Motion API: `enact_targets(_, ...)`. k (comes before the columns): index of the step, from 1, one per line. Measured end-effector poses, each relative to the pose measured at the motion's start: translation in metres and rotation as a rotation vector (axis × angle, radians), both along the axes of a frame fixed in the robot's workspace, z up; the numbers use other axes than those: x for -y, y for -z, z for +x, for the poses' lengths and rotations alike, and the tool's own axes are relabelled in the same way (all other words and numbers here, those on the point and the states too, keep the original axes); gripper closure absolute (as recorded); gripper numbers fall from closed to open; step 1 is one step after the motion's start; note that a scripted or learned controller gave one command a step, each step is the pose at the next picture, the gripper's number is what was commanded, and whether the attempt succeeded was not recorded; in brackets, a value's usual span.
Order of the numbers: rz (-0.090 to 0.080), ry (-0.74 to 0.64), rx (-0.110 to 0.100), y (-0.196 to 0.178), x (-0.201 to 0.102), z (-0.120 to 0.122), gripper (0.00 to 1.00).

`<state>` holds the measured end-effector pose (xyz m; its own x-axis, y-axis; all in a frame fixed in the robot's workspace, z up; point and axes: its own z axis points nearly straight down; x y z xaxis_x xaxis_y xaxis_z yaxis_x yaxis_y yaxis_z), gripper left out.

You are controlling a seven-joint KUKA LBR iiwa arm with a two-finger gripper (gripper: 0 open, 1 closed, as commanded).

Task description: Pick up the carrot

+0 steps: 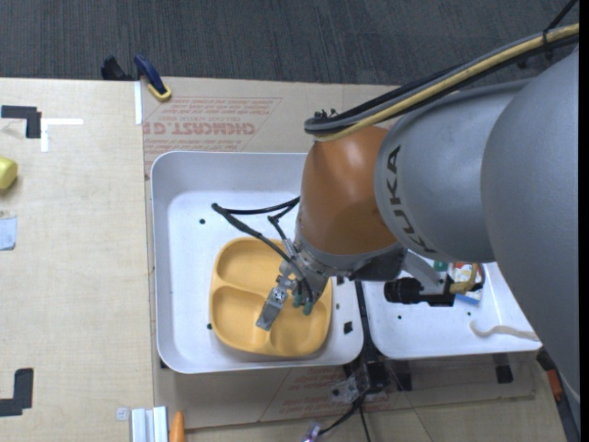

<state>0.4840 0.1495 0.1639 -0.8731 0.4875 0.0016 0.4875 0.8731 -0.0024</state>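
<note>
My gripper (272,309) hangs low over a yellow divided plate (237,293) that lies in the left white bin (175,247). A small green bit (305,304) shows just right of the gripper, above the plate's right side. I cannot tell what it belongs to. No orange carrot body can be made out in either bin. My arm's orange band and grey wrist cover the left bin's right part and most of the right bin (433,334).
In the right bin, a pale curved thing (503,331) lies near the front and a small colourful item (466,279) peeks out under my arm. Outside the bins, a yellow object (5,173) sits at the far left and a blue-and-yellow tool (152,77) at the back.
</note>
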Motion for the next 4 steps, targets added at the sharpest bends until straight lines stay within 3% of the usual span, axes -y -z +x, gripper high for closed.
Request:
enact_targets(1, -0.001, 0.059, 0.003, 0.072, -0.057, 0.024, 0.0)
enact_targets(2, 0.0, 0.058, 0.015, 0.061, -0.056, 0.027, 1.0)
enact_targets(3, 0.001, 0.277, 0.013, 0.012, -0.078, -0.003, 1.0)
enact_targets(4, 0.0, 0.495, 0.013, -0.01, -0.073, -0.003, 1.0)
